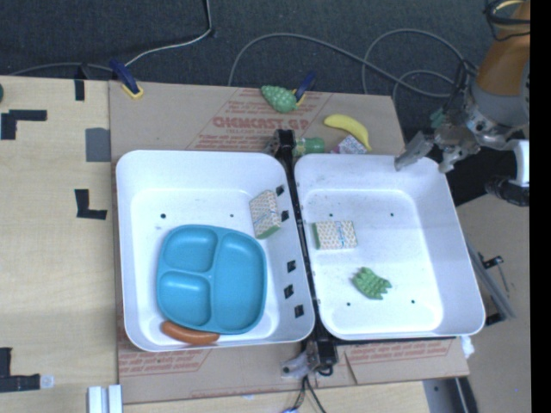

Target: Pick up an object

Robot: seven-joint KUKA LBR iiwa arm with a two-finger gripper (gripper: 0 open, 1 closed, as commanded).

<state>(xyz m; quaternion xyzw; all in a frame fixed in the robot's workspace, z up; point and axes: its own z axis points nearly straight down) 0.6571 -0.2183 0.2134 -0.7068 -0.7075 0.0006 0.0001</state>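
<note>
My gripper (429,157) hangs over the far right corner of the right bin (448,231), open, with nothing between its fingers. In that bin lie a flat patterned box (334,235) near the left wall and a small green leafy toy (371,283) toward the front. The left bin (142,196) holds a blue divided plate (211,278), a patterned block (266,212) leaning by the right wall, and an orange sausage-shaped toy (189,333) at the front edge.
Behind the bins, on the cardboard, lie a yellow banana (347,128), a green toy (278,97) and a small pale item (350,146). Cables loop across the dark floor at the back. The arm's orange band (504,63) is at the right edge.
</note>
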